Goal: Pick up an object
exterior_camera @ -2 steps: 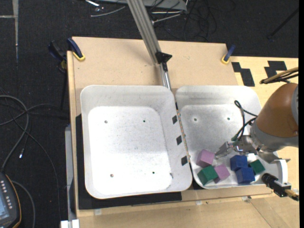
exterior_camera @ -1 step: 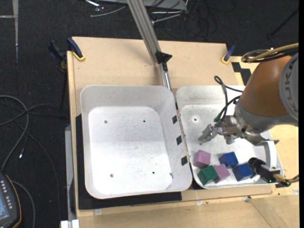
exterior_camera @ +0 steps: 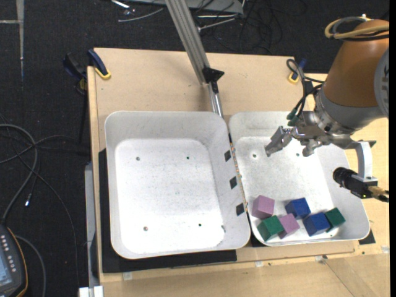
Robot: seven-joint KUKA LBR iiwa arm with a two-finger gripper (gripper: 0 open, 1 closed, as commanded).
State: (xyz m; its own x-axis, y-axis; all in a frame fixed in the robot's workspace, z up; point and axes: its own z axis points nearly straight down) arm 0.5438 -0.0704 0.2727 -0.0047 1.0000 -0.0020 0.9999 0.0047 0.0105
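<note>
While the end effector (exterior_camera: pixel 279 140) hangs released and empty over the right bin's (exterior_camera: pixel 272 121) far half, the blocks cluster at that bin's near edge; the pink block (exterior_camera: pixel 263 206) lies closest, straight toward the worktop's front.

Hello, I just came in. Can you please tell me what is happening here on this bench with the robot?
A grey and orange robot arm reaches in from the right, and its gripper hangs over the far part of the right bin, holding nothing. Its job is to pick up an object. Six small blocks lie clustered at the near end of that bin: two purple, two blue and two green. None has been grasped yet. The left bin sits beside it.
</note>
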